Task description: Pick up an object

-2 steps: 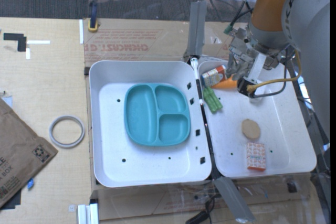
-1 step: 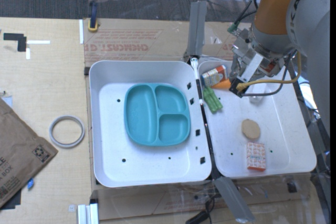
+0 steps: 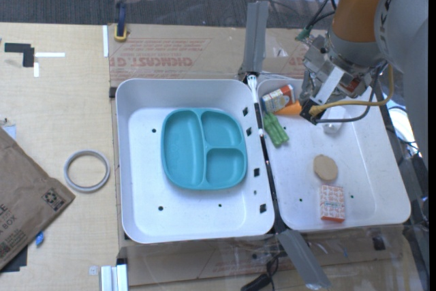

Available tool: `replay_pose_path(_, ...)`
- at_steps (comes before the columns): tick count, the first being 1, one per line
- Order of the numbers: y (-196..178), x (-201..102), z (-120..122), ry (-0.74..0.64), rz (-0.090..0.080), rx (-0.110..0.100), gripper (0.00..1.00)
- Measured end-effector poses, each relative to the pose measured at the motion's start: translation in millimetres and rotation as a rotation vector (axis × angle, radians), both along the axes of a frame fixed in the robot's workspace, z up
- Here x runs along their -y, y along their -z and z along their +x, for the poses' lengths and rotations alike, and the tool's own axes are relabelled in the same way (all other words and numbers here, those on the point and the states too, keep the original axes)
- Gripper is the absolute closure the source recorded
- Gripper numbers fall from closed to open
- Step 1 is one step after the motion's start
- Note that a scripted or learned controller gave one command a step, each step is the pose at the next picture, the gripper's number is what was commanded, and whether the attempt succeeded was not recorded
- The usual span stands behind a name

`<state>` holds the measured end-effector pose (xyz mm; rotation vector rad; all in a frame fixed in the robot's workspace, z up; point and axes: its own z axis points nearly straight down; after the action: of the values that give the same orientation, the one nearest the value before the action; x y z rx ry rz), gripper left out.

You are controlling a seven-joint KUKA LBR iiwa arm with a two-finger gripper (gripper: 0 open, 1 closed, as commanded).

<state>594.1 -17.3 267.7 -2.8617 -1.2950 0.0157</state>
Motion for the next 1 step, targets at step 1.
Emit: replay_pose_path(1, 14.6, -20.6, 39.2, 0.225, 0.000, 0.006, 1.00)
